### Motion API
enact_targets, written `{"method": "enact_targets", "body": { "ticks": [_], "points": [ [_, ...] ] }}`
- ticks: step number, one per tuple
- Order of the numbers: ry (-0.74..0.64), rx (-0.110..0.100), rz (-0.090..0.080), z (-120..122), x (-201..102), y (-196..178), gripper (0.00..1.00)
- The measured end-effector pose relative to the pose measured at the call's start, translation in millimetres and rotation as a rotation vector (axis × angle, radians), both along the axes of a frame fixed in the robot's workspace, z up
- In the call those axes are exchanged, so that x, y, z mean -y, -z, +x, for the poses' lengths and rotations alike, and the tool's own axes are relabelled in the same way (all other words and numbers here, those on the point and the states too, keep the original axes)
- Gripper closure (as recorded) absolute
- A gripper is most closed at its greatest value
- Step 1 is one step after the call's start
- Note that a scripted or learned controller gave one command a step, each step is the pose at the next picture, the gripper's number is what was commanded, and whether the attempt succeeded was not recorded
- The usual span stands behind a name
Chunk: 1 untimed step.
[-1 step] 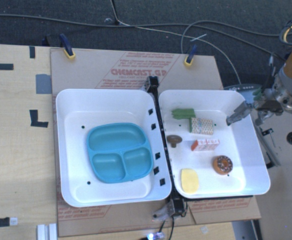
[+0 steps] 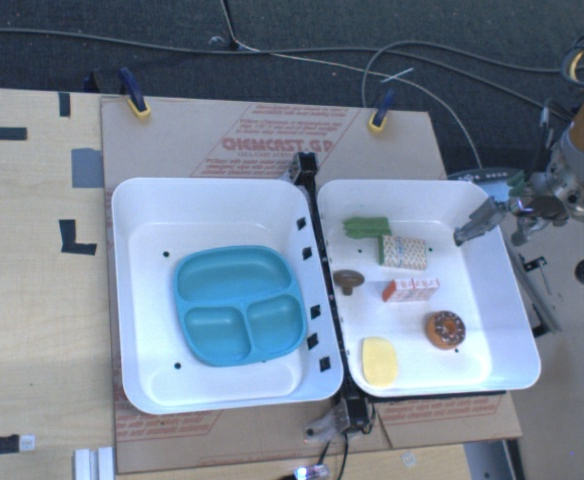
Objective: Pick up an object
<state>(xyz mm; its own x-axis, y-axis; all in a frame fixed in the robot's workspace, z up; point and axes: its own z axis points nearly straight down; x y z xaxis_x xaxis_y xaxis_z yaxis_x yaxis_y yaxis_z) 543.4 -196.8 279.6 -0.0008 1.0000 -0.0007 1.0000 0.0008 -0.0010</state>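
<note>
I am looking down at two shallow white bins side by side on a cardboard-covered bench. The left bin (image 2: 132,268) holds a blue divided tray (image 2: 240,303). The right bin (image 2: 502,298) holds the loose objects I could pick.

My gripper (image 2: 502,220) hangs at the right bin's upper right corner, over its rim, reaching in from the right. I see one finger (image 2: 475,225) slanting down and left toward the bin, and another part beside it, apart; I judge the gripper open and holding nothing.

The objects lie left of and below the gripper. Nearest is a small patterned box (image 2: 405,252), touching a green block (image 2: 369,228) whose long axis runs left to right. Below them sit a red and white carton (image 2: 411,290), also lying left to right, and a small brown piece (image 2: 348,281) near the dividing wall. A round doughnut (image 2: 445,329) and a yellow block (image 2: 379,361) lie toward the near edge.

The doughnut has open floor all around it; the box and green block crowd each other.
</note>
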Motion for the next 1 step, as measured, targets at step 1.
{"method": "enact_targets", "body": {
  "ticks": [1],
  "points": [
    [0.0, -0.002, 0.0, 5.6, 2.6, 44.4, 0.0]
  ]
}}
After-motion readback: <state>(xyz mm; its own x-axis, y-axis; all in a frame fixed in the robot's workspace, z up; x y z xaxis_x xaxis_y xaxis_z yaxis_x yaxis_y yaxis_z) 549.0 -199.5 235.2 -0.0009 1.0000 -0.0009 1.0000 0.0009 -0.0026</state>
